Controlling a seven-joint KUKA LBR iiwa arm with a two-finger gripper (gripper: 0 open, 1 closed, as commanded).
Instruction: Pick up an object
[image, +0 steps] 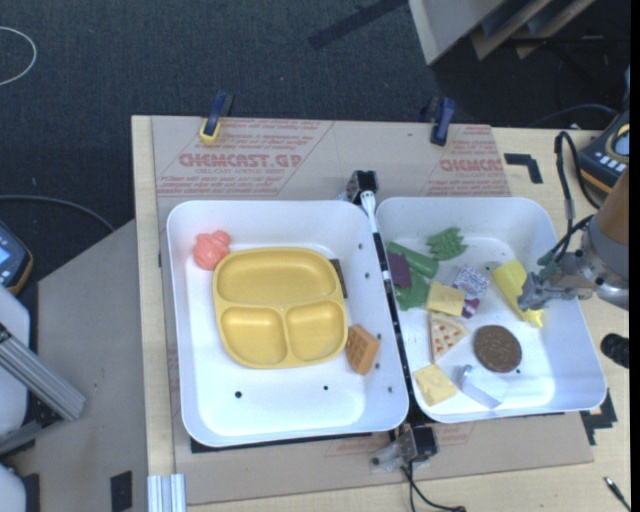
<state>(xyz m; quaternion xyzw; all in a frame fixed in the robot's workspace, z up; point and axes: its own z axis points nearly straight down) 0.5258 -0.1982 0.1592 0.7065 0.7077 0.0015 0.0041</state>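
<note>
Pincer (535, 296) sits low at the right bin's (570, 395) right side, touching a yellow toy (511, 281); its grip cannot be told. Brown board covers the counter (150, 300), printed "CHEMCAST GP" in red, over dark carpet (120, 60).

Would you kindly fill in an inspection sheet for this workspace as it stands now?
Surface: cardboard-covered bench bearing a left white bin and a right white bin.
Job's things: right bin holds a round brown cookie, a toy pizza slice, a yellow cheese wedge, green toy leaves and a yellow block.
Clutter: left bin holds a yellow three-compartment plastic tray, a pink toy at its upper left and a tan waffle piece at its right.
Grippers: the claw is over the right bin's right side, next to the yellow block.
Cables: black cable at right.
Surroundings: dark carpet.
</note>
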